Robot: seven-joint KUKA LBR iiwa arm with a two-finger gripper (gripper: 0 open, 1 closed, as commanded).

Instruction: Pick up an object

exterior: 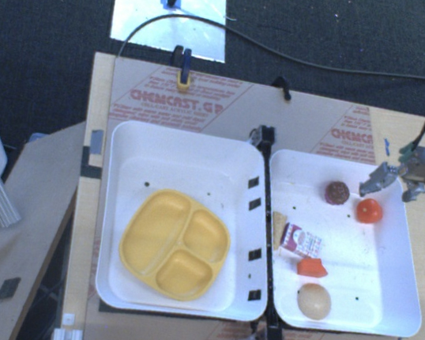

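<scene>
Dark carpeted floor (42, 34), wooden bench (32, 201) — shiny metal sheet (170, 6)

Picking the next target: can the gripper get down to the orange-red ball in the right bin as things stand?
Probably yes. The gripper hangs just above the orange-red ball near the right bin far rim. The dark brown ball lies beside it but apart, nothing covers it.

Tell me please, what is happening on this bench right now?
A robot arm reaches in from the right, its gripper open above the right bin, near a red tomato-like ball. It holds nothing. A brown ball, a small packet and a beige egg-shaped object lie there too. The left bin holds a yellow divided tray.
</scene>
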